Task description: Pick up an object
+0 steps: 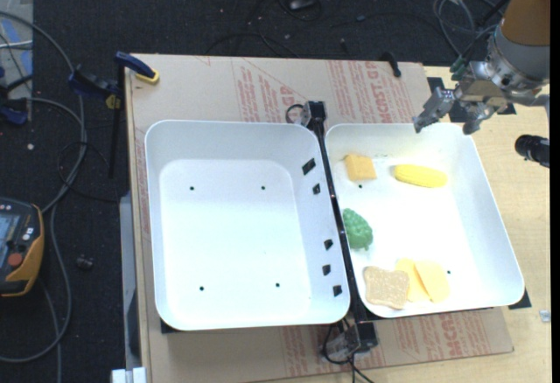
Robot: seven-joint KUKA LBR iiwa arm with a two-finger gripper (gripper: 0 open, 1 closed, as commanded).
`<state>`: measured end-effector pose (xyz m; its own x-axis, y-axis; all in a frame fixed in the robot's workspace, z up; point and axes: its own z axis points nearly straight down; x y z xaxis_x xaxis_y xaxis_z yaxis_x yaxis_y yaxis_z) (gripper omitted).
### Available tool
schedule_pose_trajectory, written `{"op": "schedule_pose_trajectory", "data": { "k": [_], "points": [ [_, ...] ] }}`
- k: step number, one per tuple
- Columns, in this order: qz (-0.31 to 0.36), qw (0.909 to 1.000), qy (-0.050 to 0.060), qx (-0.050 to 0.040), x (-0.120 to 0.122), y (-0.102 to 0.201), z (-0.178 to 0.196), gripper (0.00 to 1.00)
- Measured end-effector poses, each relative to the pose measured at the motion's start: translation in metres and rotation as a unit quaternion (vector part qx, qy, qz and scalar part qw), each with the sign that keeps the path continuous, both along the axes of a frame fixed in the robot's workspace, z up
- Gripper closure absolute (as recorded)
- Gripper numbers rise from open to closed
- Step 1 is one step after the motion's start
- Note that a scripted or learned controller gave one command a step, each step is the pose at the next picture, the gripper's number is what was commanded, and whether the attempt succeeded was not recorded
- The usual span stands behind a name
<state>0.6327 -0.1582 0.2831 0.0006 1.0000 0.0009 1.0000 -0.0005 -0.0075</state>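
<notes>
Hovering high at the far right corner of the right bin (490,198), end effector (448,113) above the rim, touching nothing and carrying nothing. Fingers (426,117) spread apart, a clear gap visible between the two dark tips, so plainly open.

Five candidates lying in that bin: orange block (360,168) near the divider, yellow oblong piece (421,176) just beside it toward the right, green lump (357,229) against the divider wall, toast-like slice (387,286) and yellow wedges (424,279) at the near end, those last two touching or overlapping. Left bin (227,224) alongside, holding no objects.

Best bet judged to be the yellow oblong piece: nearest the end effector and standing free of its neighbours (the orange block close, but not touching). Worth aligning the fingers across the short width, centring over the middle, descending straight down until the tips straddle it just above the bin floor, then closing and lifting vertically. Likely pitfalls: a rounded surface squirting out sideways, or a fingertip landing on top and pushing it flat instead of straddling it.
</notes>
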Motion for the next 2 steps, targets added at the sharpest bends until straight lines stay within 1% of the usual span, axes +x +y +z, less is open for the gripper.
{"op": "schedule_pose_trajectory", "data": {
  "k": [1,2],
  "points": [
    [0.0,1.0,-0.004,-0.0005,0.001,0.0,0.004,0.0],
    [0.0,1.0,-0.002,-0.0001,-0.001,0.002,-0.038,0.0]
  ]
}}
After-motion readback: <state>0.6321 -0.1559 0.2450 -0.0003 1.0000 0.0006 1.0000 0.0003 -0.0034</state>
